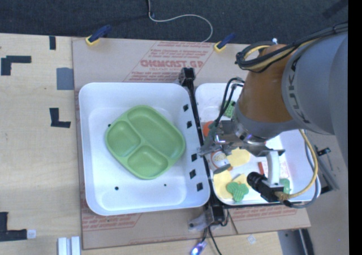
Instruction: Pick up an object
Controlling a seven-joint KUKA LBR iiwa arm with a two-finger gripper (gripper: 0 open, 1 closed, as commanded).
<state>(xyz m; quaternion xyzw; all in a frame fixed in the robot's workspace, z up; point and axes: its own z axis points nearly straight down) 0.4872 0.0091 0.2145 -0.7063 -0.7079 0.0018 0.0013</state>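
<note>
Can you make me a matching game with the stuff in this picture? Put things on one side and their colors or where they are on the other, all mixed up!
Things:
1. plate
2. robot arm
3. cable
4. clamp

Colors and places:
A. grey with an orange band, over the right bin
B. green with three sections, in the left bin
C. yellow and blue, at the board's top left corner
D. thin and white, lying on the dark floor above the board

Pairs: 1-B, 2-A, 3-D, 4-C
</note>
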